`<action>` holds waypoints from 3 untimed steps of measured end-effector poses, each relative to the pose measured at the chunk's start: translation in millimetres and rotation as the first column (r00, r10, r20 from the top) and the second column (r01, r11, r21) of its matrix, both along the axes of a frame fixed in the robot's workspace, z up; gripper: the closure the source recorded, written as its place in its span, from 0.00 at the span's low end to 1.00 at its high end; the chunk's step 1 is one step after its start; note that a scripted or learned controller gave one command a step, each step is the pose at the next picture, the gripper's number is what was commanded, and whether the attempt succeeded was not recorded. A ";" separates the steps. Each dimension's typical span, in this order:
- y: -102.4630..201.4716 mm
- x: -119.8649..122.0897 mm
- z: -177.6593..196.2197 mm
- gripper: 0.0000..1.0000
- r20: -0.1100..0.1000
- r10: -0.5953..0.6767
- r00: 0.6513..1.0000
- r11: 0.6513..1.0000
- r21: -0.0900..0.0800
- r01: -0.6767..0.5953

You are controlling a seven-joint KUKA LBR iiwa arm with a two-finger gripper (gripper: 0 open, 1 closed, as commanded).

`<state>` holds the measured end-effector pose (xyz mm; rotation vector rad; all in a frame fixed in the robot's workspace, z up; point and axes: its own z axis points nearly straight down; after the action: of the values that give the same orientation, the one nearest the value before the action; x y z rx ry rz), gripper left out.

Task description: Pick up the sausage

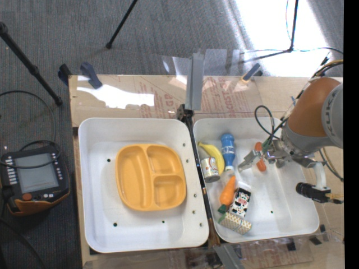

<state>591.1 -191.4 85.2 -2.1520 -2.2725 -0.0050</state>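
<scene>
Left bin (95,150): yellow divided plate (150,176). Right bin (291,206): can (210,168), banana (213,153), blue bottle (227,148), carrot (227,190), 2 small cartons. Sausage (259,157) lies beside the bottle, gripper (253,160) fingers pinching it.

In the left bin (90,178) I see a yellow divided plate (150,176). The right bin (291,223) holds a banana (213,153), blue bottle (227,147), small can (210,168), carrot (227,190) and a cow-patterned carton (240,202). A teach pendant (33,178) lies on the floor, left of my desk (129,94).
</scene>
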 end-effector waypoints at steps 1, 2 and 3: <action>-1.9 0.5 10.4 1.00 0.001 -0.004 1.000 1.000 -0.002 0.004; 46.2 49.5 93.9 1.00 0.006 -0.010 1.000 1.000 -0.010 0.010; 46.1 49.4 93.8 0.00 0.005 -0.009 1.000 1.000 -0.010 0.009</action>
<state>640.5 -145.3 179.0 -2.1701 -2.2702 0.0004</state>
